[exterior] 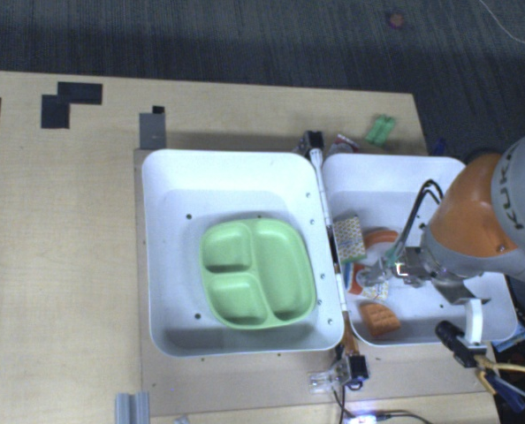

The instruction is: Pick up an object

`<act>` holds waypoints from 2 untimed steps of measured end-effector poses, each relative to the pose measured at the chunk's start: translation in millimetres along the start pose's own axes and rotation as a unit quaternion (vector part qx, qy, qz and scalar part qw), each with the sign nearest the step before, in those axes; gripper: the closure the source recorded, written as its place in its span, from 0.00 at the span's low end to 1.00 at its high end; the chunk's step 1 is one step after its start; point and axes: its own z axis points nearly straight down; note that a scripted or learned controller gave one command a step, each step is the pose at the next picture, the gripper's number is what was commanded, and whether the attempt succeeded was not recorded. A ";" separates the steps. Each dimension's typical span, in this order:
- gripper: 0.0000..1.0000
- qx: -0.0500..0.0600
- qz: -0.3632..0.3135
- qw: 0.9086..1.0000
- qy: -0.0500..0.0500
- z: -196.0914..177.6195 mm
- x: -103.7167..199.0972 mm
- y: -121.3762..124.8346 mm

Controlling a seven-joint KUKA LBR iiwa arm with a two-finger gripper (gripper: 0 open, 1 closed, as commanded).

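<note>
Camera view, hand [395, 270] low in right bin [395, 170], grip state unclear, objs crowd left wall.

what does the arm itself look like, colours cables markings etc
The arm is a rounded grey body carrying dark lettering on its shell, with a broad orange band above the wrist. A thin black cable loops from the band down to the grey wrist section, where a small light glows white. The gripper end is too blurred to describe.
</note>
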 end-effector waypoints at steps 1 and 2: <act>1.00 -0.003 -0.003 1.000 0.004 -12.7 3.9 3.7; 0.00 -0.003 -0.003 1.000 0.004 -12.6 3.6 3.6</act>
